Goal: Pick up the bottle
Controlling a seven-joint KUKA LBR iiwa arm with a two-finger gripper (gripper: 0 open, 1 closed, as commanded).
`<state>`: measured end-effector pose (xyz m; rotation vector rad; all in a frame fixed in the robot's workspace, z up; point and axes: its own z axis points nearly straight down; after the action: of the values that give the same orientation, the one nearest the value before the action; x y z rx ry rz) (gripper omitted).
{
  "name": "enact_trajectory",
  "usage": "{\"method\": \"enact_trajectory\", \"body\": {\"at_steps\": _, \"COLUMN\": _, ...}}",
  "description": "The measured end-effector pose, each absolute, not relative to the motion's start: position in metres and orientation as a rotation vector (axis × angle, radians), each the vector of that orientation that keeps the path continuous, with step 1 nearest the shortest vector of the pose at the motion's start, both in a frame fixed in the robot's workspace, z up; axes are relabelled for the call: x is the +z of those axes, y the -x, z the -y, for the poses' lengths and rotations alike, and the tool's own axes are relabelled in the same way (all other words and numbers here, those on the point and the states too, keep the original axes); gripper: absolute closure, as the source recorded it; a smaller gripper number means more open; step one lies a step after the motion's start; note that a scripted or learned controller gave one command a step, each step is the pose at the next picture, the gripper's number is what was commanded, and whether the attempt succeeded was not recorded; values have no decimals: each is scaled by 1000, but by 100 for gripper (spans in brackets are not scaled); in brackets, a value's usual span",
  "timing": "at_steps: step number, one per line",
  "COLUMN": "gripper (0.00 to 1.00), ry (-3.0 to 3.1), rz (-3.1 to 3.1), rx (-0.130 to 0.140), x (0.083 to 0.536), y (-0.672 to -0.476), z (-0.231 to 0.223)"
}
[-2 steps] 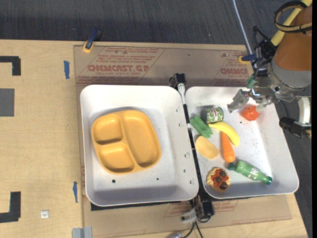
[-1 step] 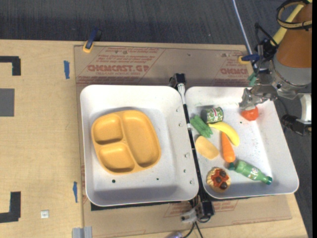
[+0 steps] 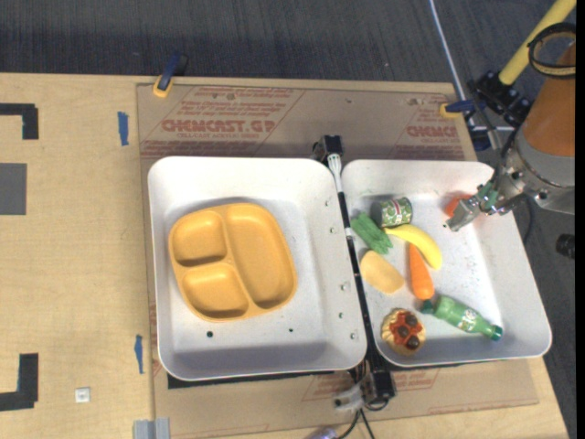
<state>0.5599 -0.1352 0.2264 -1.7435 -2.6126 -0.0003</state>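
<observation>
The bottle [image 3: 462, 318] is green with a pale label and lies on its side near the front right corner of the right bin [image 3: 530, 291], its cap pointing to the right. My gripper [image 3: 466, 212] hangs over the back right part of the same bin, well behind the bottle and apart from it. A small red-orange item [image 3: 452, 205] sits just left of the gripper tip; whether the two touch is unclear.
Also in the right bin: a green can [image 3: 395, 211], a banana [image 3: 417, 242], a carrot [image 3: 420, 273], a green vegetable [image 3: 369, 231], a pale yellow lump [image 3: 381, 272] and a small tart [image 3: 404, 329]. The left bin [image 3: 183, 181] holds a yellow divided plate [image 3: 231, 260].
</observation>
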Motion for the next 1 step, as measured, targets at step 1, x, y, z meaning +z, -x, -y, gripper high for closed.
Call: {"method": "enact_trajectory", "body": {"at_steps": 1, "gripper": 100, "ry": 1382, "rz": 2821, "rx": -1, "x": 256, "y": -482, "z": 139}}
